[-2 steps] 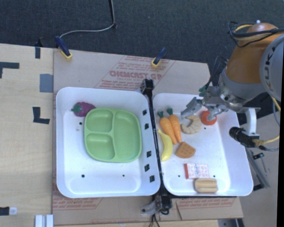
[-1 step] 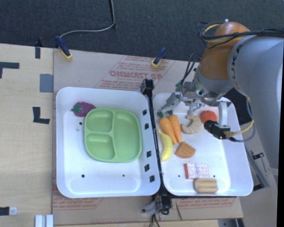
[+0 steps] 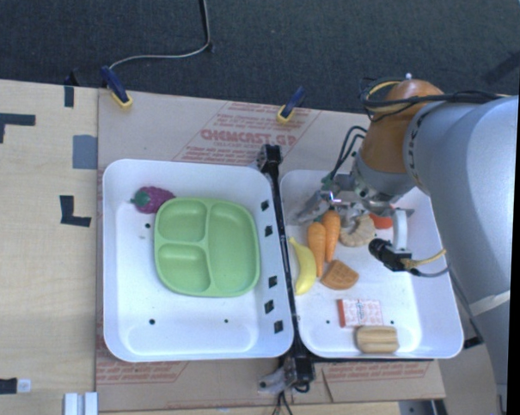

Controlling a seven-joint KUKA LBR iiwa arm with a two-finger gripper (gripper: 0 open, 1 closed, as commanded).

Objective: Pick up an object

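claw: low in right bin, grip state unreadable | target: carrot just below it, touching second carrot | risk: crowded pile, banana alongside; fingers may nudge neighbours, miss

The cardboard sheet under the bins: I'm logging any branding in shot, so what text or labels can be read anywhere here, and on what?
"CHEMCAST GP", red print on the cardboard sheet, repeated in smaller lines too blurred to read.
Red and white packet in the right bin: print too small to read.
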